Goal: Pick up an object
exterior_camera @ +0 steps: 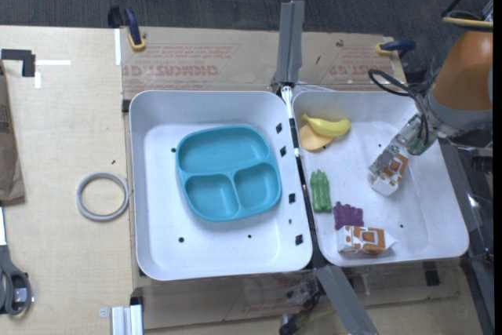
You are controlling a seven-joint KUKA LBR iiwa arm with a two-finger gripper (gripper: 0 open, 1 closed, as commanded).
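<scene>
The small carton (389, 172) in the right bin (439, 192) looks light, stiff-walled and easy to crush, best pinched across its flat sides. It sits right at the tips of the gripper (396, 161), seemingly caught between them, though whether the fingers truly clamp it I cannot tell. The arm (463, 82) slants down from the right, wrist tilted leftward.

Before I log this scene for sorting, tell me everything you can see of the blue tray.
The blue tray is a shallow, rounded-corner plate that looks like matte plastic, split by low ridges into one long compartment at the back and two smaller ones in front. It lies flat, slightly turned, near the middle of the left bin, touching nothing but the bin floor.
</scene>
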